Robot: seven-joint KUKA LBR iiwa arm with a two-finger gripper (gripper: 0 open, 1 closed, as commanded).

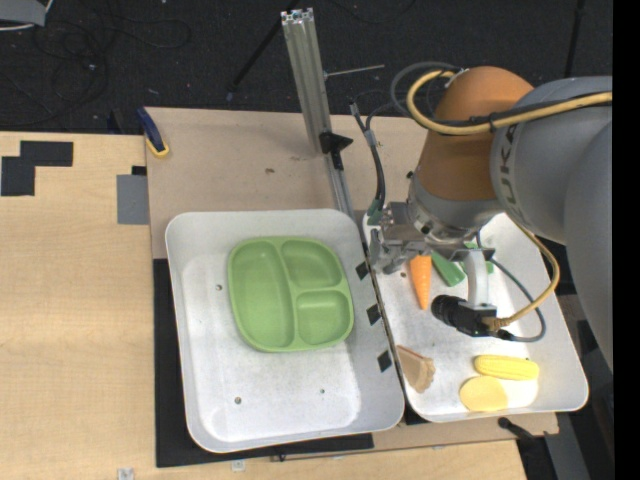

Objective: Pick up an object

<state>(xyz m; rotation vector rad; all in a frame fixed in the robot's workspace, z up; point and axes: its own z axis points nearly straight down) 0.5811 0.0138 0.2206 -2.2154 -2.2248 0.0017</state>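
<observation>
Slanted overhead view, both bins [200, 268]

A robotics lab: a grey arm [560, 168] over two white bins [200, 388], an aluminium post [305, 78], loose cables [525, 308].

Green divided plate [291, 294], three compartments, lying flat in left white bin [200, 388]. Aluminium post [310, 88] standing upright behind the bins. Wooden bench surface [70, 308] at left.
</observation>
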